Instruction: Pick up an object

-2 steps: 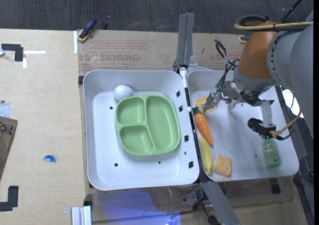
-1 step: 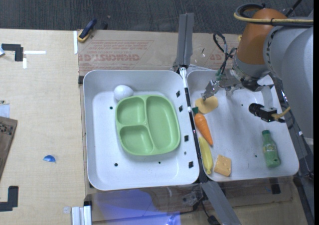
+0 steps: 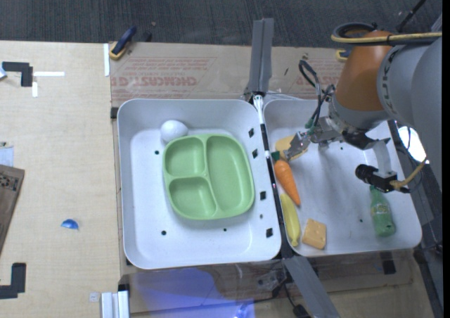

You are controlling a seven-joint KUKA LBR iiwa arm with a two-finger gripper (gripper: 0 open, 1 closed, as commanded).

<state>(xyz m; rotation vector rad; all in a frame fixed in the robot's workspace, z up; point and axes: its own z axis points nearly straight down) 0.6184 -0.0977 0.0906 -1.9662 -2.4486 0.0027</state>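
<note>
Reaching in from the right, the grey arm with its orange band bends down over the right bin (image 3: 351, 243).

Its gripper (image 3: 301, 143) hangs low near that bin's left wall, fingers slightly parted just above a yellowish piece (image 3: 283, 145); whether they grip it cannot be told. Right bin: one carrot (image 3: 287, 181), one banana (image 3: 290, 219), one cheese-like wedge (image 3: 314, 233), one green bottle (image 3: 382, 214). Left bin (image 3: 140, 239): one green three-compartment plate (image 3: 209, 176) and one white egg-like ball (image 3: 173, 129) touching its upper left rim.
</note>
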